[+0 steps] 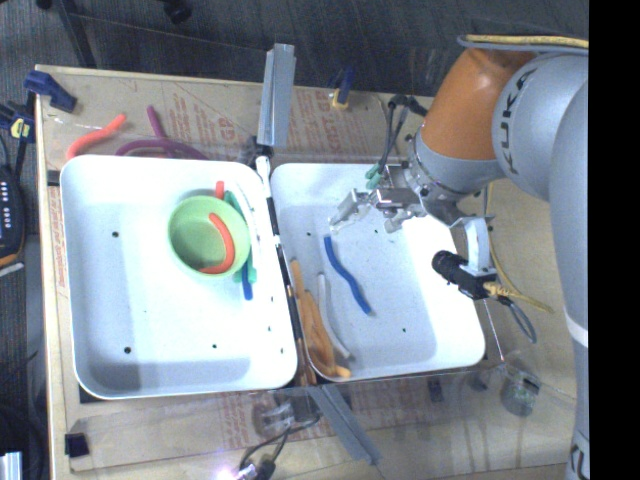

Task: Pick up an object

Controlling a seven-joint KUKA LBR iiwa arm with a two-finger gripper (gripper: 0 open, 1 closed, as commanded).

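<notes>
Hovering over the right bin point(455, 343), the gripper point(368, 208) has fingers spread, empty; it should descend squarely astride the blue strip point(345, 273).

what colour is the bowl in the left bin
Light green: the bowl shows best in the camera view, with an orange piece curving along its rim.
</notes>
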